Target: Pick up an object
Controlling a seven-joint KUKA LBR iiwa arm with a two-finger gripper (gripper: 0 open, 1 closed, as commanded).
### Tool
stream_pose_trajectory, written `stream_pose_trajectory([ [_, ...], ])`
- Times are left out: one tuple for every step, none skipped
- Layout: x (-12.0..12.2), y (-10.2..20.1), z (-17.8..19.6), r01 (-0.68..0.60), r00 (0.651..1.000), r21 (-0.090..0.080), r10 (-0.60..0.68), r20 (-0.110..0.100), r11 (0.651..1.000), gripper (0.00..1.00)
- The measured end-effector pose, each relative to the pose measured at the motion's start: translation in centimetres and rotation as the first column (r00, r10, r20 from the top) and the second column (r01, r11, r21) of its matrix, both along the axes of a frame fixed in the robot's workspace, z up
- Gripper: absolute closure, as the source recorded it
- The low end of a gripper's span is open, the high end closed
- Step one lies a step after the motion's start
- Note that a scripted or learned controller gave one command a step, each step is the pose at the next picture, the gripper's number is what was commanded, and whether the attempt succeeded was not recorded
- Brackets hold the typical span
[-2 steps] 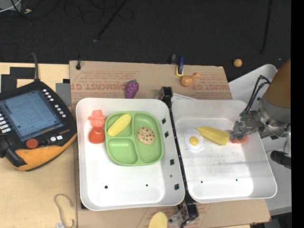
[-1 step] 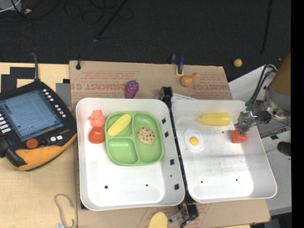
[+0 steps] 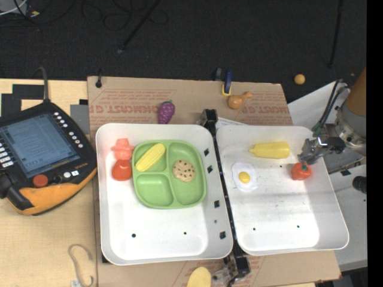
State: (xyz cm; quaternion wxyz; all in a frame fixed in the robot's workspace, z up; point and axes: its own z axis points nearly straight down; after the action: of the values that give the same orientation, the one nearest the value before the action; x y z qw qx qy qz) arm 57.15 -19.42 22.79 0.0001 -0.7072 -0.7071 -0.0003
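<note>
Tomato [image 3: 301,171], small and red, sits at the right side of the right bin [image 3: 323,235], and the gripper [image 3: 312,150] hangs just above and beside it, reaching in over the bin's right wall. Whether the fingers are open or closed I cannot tell; they are dark and small against the arm's metal, and the tomato does not plainly sit between them. Judging by the placing, the arm is lined up on the tomato as the nearest piece to grab. Further left in the same bin lie a yellow corn cob [image 3: 270,150] and a fried egg [image 3: 245,177], well apart from each other and from the gripper.

The left bin [image 3: 155,238] holds a green divided plate [image 3: 169,174] with a second corn cob [image 3: 149,156] and a cookie [image 3: 184,171] in separate compartments, and a pink-and-red toy [image 3: 121,159] just beside the plate. Both bins rest on cardboard [image 3: 131,100] over a pale wooden worktop [image 3: 42,238]. A control tablet [image 3: 42,154] lies at the left; loose toys sit near the cardboard's far edge, against dark carpet with cables.
</note>
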Motion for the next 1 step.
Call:
stream_pose_trajectory([
  [-2.33, 4.79, 0.93, -0.002, 1.000, 0.002, 0.002, -0.004, 1.000, 1.00],
])
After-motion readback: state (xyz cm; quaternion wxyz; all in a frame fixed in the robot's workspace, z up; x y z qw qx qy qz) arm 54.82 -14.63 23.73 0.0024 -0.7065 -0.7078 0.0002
